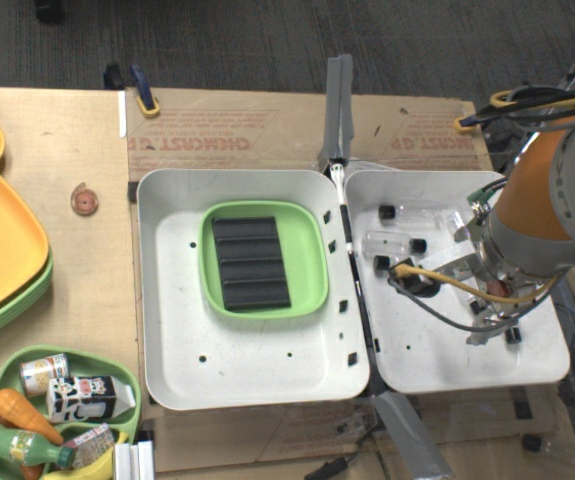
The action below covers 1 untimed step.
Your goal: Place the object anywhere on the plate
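Looking down from the one camera, I am seeing two white bins sitting side by side on the table (87, 148). The left bin (167, 368) is holding a green plate (312, 258), square with rounded corners, and a dark ribbed block (252, 262) is lying on the middle of that plate, well inside its rim. The right bin (407, 363) is where I am reaching in from the right: my grey arm with its orange band (532, 193) is hanging over the bin's right half. My pincer (492, 303) is sitting low among yellow and black cables (437, 280), and I cannot tell how far it is open or whether anything is in it. A few small dark bits are lying loose on the right bin's floor near its upper left.

Brown cardboard (227, 133) is lying under the bins' far edge, and its printing is reading upside down, too unclear for me to spell out.

At the left edge, stacked yellow and green dishes (7, 258) are overhanging the frame. In the lower left corner a green bowl (127, 393) is holding toy food: a carrot (22, 413), a small can (45, 373), a green bottle (22, 448) and a black-and-white labelled packet (87, 398), its writing too small to read.

White floor is showing all around the plate inside the left bin, widest toward the near edge.
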### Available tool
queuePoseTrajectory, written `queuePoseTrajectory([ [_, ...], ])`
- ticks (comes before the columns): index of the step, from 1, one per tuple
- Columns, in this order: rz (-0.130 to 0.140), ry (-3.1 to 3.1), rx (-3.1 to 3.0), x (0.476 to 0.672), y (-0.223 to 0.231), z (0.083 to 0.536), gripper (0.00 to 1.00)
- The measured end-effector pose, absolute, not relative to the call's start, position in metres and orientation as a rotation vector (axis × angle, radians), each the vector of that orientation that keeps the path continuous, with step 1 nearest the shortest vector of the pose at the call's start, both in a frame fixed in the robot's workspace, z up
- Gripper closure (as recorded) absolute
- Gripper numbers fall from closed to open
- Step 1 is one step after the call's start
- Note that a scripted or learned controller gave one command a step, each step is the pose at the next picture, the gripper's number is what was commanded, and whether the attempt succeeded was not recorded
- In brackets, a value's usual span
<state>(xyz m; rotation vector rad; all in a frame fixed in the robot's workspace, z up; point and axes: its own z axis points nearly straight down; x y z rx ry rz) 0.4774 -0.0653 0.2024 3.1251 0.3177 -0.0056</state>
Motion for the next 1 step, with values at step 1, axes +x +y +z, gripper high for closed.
queuePoseTrajectory([
  [1, -0.009, 0.317, 3.126, 0.4769, -0.0504, 0.1904, 0.00],
])
